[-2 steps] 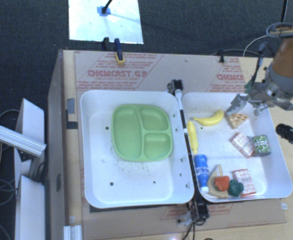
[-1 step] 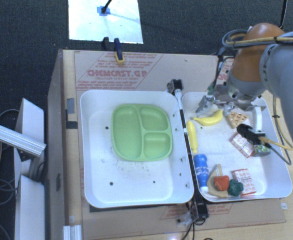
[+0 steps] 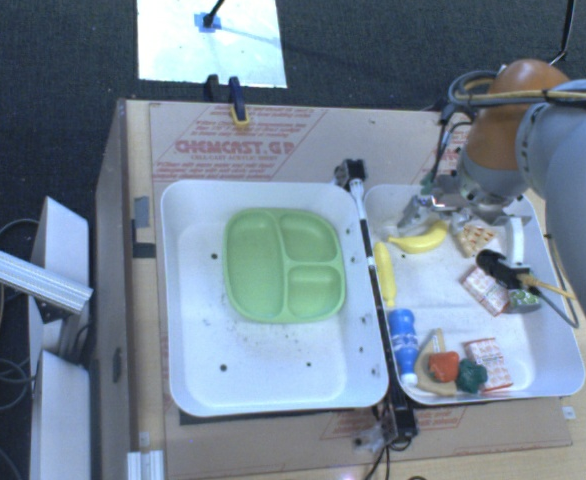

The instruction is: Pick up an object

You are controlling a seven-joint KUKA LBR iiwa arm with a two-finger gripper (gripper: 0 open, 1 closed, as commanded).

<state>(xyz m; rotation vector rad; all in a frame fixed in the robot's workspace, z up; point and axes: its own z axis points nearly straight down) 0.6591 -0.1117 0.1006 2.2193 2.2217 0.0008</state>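
My gripper [image 3: 420, 211] hangs low over the far part of the right bin [image 3: 563, 353], at the end of the grey arm with its orange band. A yellow banana [image 3: 420, 238] lies just below it, touching or nearly touching its tip. Beside the banana rests a waffle-patterned cracker [image 3: 473, 236]. A long yellow piece [image 3: 384, 271] and a blue bottle [image 3: 402, 336] lie along the bin's left wall. No object can be seen in the gripper.
The left bin [image 3: 198, 368] holds a green divided plate [image 3: 283, 265]. In the right bin lie a red-and-white packet [image 3: 485, 290], another packet [image 3: 488, 361], an orange lump [image 3: 443, 366] and a green lump [image 3: 470, 374] near the front.
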